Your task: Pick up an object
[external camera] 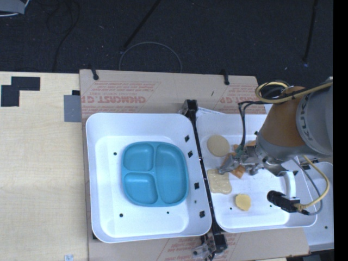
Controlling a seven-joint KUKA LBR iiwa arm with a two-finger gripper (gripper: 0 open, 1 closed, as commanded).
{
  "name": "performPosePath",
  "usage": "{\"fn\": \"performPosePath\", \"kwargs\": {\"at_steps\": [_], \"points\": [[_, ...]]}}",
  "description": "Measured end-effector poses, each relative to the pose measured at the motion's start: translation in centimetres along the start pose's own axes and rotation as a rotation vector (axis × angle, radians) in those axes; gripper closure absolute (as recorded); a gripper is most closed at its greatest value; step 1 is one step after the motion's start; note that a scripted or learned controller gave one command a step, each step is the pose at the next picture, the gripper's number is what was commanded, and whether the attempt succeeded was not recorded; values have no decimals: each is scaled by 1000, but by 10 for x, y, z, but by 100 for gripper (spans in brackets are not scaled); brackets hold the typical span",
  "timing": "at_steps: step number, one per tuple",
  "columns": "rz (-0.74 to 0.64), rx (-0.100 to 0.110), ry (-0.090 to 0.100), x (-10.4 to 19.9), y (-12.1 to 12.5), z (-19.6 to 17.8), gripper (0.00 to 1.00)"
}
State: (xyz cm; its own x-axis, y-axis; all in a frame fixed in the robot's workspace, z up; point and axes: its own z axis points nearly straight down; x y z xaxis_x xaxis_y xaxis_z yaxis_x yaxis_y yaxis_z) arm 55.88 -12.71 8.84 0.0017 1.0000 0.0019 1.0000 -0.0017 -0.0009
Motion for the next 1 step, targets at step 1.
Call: {"fn": "performPosePath", "kwargs": {"at_steps": [1], "points": [[3,-4,2,0,2,-14,100]]}}
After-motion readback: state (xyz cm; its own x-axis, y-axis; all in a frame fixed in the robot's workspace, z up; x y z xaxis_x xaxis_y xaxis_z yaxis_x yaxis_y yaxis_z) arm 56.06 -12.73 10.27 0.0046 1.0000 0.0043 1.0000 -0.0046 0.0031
